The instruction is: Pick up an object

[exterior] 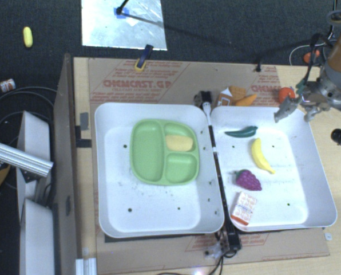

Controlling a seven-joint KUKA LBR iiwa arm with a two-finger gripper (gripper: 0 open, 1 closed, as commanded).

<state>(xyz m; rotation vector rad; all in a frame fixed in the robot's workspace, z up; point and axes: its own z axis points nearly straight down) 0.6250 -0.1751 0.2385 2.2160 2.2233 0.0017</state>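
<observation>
From my feed the light was bright and even from overhead; the white bins (159,222) nearly washed out. Glare flared on the foil sheet (123,16). Shadows stayed soft, the floor (27,10) dark, and the picture slightly grainy.

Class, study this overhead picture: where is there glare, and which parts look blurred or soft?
In the camera view, glare washes out the silvery sheet beyond the bench; the gripper at the right edge looks soft and blurred; the green tray and banana are evenly lit with faint shadows.
</observation>
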